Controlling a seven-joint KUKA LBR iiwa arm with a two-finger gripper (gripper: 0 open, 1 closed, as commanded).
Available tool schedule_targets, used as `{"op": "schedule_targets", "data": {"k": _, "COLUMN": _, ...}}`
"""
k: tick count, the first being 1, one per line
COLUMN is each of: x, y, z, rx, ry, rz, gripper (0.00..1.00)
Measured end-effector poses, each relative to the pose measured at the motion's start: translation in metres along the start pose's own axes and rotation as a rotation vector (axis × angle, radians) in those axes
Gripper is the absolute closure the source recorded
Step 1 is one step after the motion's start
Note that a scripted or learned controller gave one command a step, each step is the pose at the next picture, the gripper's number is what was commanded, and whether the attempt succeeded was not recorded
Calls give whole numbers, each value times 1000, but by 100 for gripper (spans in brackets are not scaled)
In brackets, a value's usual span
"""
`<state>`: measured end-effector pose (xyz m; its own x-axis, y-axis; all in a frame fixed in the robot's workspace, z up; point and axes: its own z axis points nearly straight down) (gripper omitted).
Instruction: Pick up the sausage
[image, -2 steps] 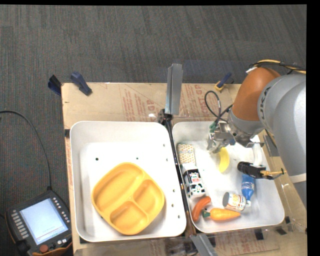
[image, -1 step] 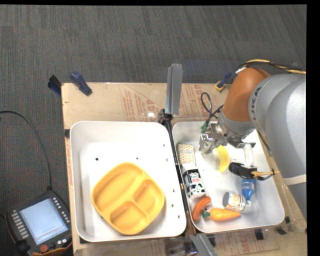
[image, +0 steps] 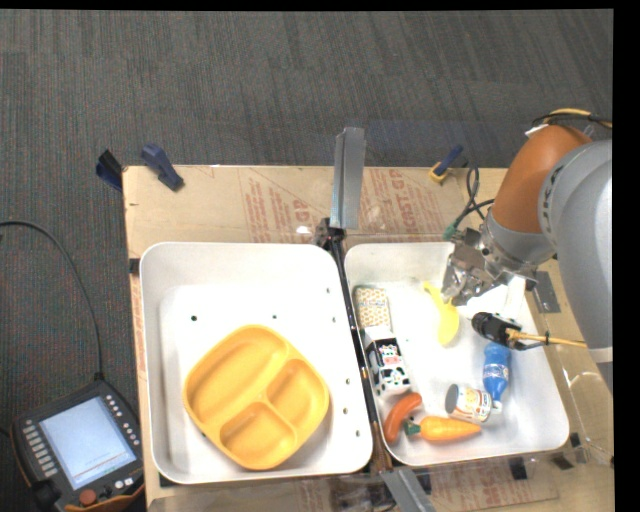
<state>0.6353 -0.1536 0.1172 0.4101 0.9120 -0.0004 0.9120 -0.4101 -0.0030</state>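
The sausage (image: 401, 413) is a reddish-brown link lying at the front left of the right bin (image: 545, 420), touching the leafy end of an orange carrot (image: 452, 430). My gripper (image: 461, 287) hangs over the back of that bin, well behind the sausage, just above the top end of a yellow banana-like piece (image: 447, 318). Nothing shows held in it.
The right bin also holds a patterned box (image: 373, 306), a cow-print carton (image: 389, 366), a blue bottle (image: 496, 372) and a small can (image: 470, 402). In the left bin (image: 180, 270) lies a yellow divided plate (image: 257, 396). A metal post (image: 347, 185) stands behind the bins.
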Motion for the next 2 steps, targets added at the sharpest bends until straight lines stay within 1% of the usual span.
{"op": "schedule_targets", "data": {"k": 1, "x": 28, "y": -41, "z": 4, "rx": 5, "ry": 0, "rz": 217, "gripper": 100}}
{"op": "schedule_targets", "data": {"k": 2, "x": 32, "y": -104, "z": 33, "rx": 6, "ry": 0, "rz": 37, "gripper": 100}}
